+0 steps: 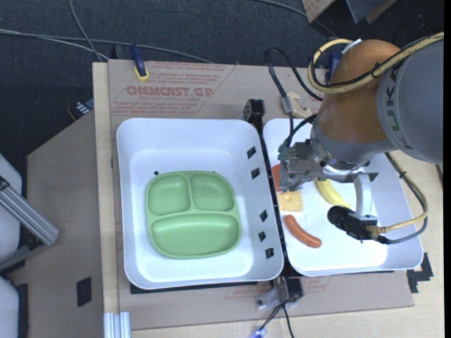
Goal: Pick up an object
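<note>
We see the bench [176, 90], a brown board with red lettering, carrying 2 shallow white bins side by side. The arm [394, 97], grey with an orange band above the wrist, reaches in from the right and hangs over the right bin [352, 259], covering much of its upper half. The left bin [134, 189] holds 1 green plate [192, 213] with 3 compartments, lying flat near the bin's middle.

The gripper [290, 174] is down low at the left side of the right bin, close to the divider between the 2 bins. We cannot tell how it is set, since the wrist housing blocks that part from above.

In the right bin we count these items. A yellow banana [331, 192] lies just right of the gripper, partly under the arm. A hot dog [303, 232], orange-red, lies tilted near the bin's lower left. A cheese slice [290, 202], pale yellow and square, sits just below the gripper and just above the hot dog. A small red object [276, 172] peeks out at the gripper's left edge, too hidden to name.

A black cable fitting [352, 224] on the arm hangs over the bin right of the hot dog.
</note>
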Tool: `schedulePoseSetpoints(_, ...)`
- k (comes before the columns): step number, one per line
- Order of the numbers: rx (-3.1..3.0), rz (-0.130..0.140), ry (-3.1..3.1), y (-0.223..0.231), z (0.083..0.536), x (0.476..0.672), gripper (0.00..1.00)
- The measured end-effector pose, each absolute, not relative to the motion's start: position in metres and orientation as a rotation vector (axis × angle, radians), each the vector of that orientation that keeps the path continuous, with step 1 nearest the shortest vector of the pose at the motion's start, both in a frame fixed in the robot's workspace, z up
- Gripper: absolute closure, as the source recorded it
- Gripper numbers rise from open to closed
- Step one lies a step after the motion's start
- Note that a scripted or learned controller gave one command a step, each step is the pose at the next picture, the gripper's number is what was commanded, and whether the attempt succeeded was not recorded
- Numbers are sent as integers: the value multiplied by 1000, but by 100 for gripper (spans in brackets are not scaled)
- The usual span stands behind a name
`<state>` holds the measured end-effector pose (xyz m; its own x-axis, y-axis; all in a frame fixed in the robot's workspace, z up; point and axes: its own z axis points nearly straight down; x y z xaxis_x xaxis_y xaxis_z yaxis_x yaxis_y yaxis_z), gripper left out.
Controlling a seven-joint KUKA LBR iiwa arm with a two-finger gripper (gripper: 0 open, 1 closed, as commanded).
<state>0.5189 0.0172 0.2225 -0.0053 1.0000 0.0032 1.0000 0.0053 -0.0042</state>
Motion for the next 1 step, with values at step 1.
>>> schedulePoseSetpoints(1,-2212,-2,-2227,80,225,516,100)
